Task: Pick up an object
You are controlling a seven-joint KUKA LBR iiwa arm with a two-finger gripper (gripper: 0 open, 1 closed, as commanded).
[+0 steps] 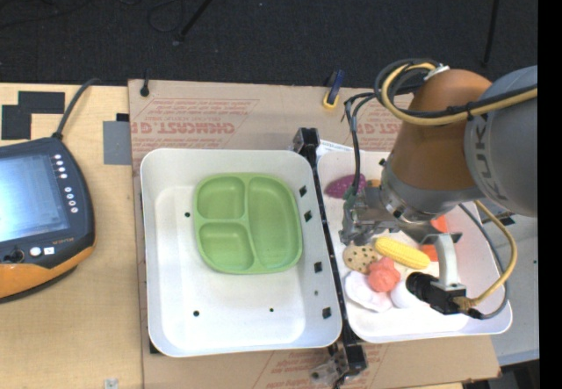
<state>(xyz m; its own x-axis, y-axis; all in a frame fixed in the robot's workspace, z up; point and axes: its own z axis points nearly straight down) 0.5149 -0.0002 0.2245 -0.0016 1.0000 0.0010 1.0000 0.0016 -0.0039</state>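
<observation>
Below, gripper point(360, 229) over right bin point(492, 317) clutter — corn point(401, 251), cookie point(357, 257), pink toy point(383, 276) packed close; finger state we cannot tell — we expect misgrasp.

Even overhead light, soft shadows, slightly blurry, perhaps mild glare

Left bin point(167, 291): holds a divided tray point(248, 223)
Right bin point(492, 321): just beside the left bin; holds a cookie point(356, 257), a corn cob point(401, 252) right of it, a round toy point(383, 276) in front
Arm point(457, 150): over the right bin
Pendant point(39, 212): on the bench, far left
</observation>
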